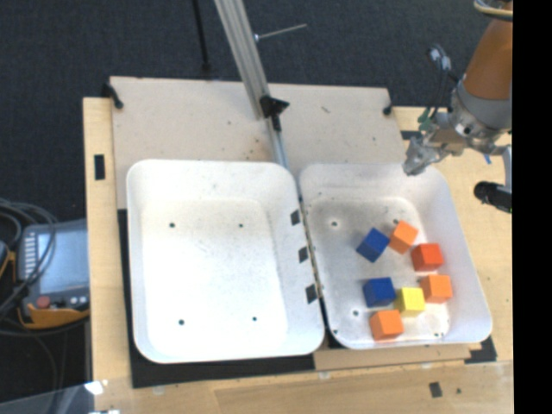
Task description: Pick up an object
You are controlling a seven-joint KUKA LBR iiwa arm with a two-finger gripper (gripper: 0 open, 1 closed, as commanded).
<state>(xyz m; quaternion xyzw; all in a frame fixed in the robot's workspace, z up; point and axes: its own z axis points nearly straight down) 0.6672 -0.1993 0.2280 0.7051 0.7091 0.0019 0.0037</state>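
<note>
Gripper (417, 160) on the grey arm (489, 67) is hanging over the far edge of the right white plastic bin (461, 231), and honestly can't tell how it's set. Sitting in that bin I'm counting seven small cubes: four orange cubes (404, 236), two blue cubes (373, 244), one yellow cube (411, 299), all bunched toward the near right side. Left white bin (147, 231) is sitting right alongside.

Scuffed white plastic bins (216, 175) rest on a matt wooden bench (345, 102).
</note>
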